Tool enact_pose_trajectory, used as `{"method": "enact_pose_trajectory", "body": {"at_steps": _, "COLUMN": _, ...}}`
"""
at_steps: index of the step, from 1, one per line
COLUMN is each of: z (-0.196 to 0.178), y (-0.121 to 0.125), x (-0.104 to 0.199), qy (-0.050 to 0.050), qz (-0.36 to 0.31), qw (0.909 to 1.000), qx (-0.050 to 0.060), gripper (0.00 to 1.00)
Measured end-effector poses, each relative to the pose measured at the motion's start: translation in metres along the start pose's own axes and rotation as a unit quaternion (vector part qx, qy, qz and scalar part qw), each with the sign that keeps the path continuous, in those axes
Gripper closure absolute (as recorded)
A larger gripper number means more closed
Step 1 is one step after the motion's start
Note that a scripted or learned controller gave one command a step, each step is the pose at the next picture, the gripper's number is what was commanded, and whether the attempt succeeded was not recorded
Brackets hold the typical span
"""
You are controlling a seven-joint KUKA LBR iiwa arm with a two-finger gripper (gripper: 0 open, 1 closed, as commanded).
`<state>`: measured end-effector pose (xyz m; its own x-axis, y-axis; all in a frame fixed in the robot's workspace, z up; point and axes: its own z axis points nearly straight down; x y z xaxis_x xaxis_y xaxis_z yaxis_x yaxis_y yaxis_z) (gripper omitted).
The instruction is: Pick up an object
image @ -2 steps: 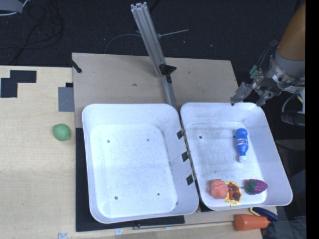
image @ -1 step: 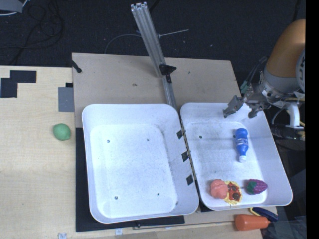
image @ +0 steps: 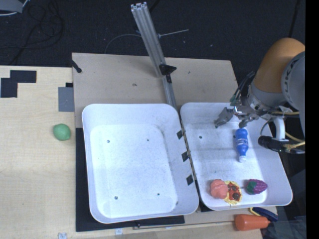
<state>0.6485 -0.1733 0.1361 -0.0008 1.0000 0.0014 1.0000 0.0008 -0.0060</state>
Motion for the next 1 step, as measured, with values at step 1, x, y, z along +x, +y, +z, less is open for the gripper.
{"method": "enact_pose_trajectory", "body": {"at_steps": 1, "z": 0.0469, "y": -0.0005, "x": 0.0009, "qy": 0.0, "qz": 0.0, "qw": 1.0, "qx": -0.001, "gripper": 0.0}}
